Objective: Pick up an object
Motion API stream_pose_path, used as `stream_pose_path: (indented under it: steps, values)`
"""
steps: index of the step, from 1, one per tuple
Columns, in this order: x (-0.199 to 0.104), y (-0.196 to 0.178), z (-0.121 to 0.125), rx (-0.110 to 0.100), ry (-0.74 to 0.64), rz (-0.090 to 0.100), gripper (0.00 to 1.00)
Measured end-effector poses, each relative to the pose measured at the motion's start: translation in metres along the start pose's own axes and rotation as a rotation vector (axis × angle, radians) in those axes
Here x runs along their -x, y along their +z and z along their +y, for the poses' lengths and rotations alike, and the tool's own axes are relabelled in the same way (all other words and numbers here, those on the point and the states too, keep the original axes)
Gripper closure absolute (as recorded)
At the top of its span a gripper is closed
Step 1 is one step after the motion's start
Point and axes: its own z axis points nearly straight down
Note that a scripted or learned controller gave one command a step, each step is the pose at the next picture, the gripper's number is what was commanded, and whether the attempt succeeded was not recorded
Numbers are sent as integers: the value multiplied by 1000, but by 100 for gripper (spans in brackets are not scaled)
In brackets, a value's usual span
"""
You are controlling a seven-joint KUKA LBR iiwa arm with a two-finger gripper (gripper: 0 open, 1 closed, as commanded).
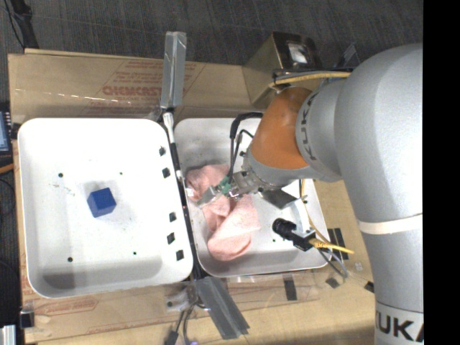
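Observation:
A pink soft object [230, 221], like a crumpled cloth or plush, lies in the right bin [208, 131]. My gripper [214, 192] reaches down from the orange-banded wrist and sits right on top of the pink object's upper part. A small blue cube [101, 201] rests on the floor of the left bin [43, 264], far from the gripper.
The large grey arm covers the right side of the right bin. A metal divider bar [172, 70] runs between the bins. A black and yellow cable fitting [298, 236] hangs near the bin's right rim. Cardboard lies behind the bins.

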Motion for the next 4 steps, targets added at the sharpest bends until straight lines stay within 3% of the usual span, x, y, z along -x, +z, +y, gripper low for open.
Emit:
stream_pose_path:
  steps: [1,2,3,4]
  values:
    - [0,-9,0,-2,0,0,100]
    - [0,-10,0,-1,0,0,0]
    - [0,-19,0,-4,-1,1,100]
    - [0,-19,0,-4,-1,0,0]
